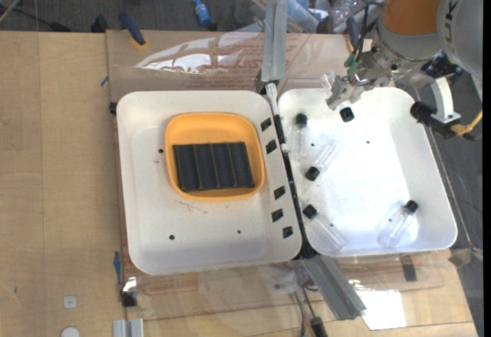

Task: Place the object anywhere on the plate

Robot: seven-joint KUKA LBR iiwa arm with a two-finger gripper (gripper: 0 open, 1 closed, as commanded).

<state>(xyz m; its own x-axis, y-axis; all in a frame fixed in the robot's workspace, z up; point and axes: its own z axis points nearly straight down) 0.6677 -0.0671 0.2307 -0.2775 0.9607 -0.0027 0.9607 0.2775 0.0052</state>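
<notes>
1. The plate (253,132) is orange and sits in the left bin (146,239). A black ribbed slab (213,166) already lies flat across its middle.
2. The candidates for moving are the clear bottles with black caps, all in the right bin (430,174), on the far side of the divider from the plate. I cannot tell which one is meant.
3. The nearest bottle (303,136) lies just past the divider from the plate. A second bottle (321,161) lies beside it, a third bottle (322,226) sits lower, and a fourth bottle (399,222) is farthest from the plate.
4. They are probably light, stiff plastic, smooth and round, so they are likely to roll or squirt out of a pinch.
5. The best hold is probably across the body close to the cap, square to the long axis. The dark cap is also the easiest part to see.
6. The gripper (343,97) hangs over the back edge of the right bin, well away from the plate. I cannot tell whether the jaws are spread or pressed together, because the wrist and cables crowd them.
7. A small black piece (347,114) sits just under the gripper. It could be a loose cap, a bottle's cap or part of the tool.
8. The bottles' clear bodies nearly vanish against the white bin, so their outlines and lie are hard to read.
</notes>
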